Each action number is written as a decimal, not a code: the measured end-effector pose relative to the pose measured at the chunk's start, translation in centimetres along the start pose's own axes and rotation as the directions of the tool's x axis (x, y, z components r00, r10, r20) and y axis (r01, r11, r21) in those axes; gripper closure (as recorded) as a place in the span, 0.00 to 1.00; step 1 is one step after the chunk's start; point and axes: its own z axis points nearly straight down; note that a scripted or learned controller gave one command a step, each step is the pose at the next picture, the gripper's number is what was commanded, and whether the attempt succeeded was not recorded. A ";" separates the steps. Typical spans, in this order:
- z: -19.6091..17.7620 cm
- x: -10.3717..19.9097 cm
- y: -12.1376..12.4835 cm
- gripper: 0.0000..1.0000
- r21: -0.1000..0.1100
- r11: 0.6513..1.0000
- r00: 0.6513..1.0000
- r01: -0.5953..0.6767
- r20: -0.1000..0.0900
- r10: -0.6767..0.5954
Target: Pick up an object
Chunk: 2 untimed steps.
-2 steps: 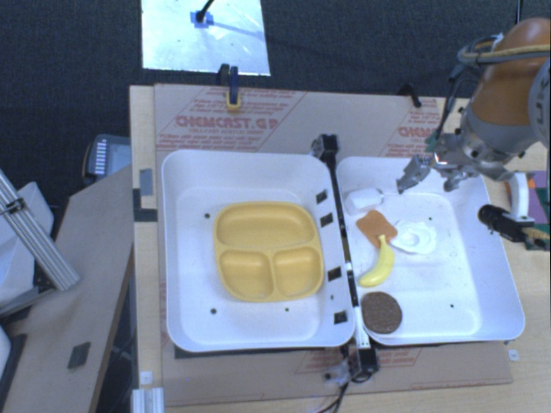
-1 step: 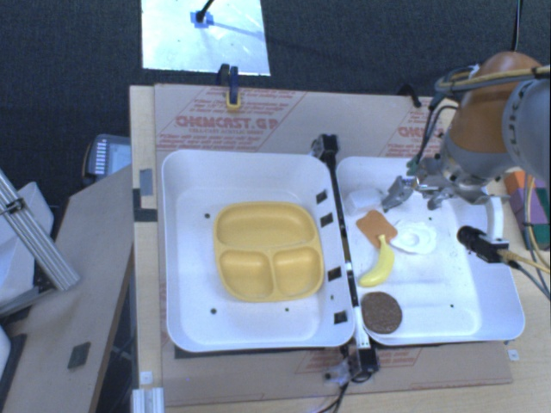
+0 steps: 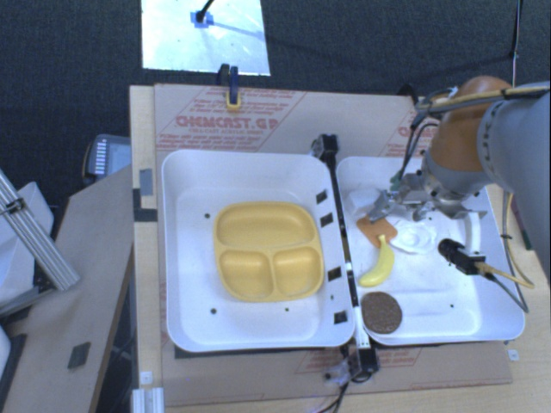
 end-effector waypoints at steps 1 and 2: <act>-1.4 -0.1 0.1 1.00 -0.004 1.000 1.000 -0.001 0.001 0.001; -5.7 -0.1 0.1 1.00 -0.005 1.000 1.000 0.000 0.001 0.000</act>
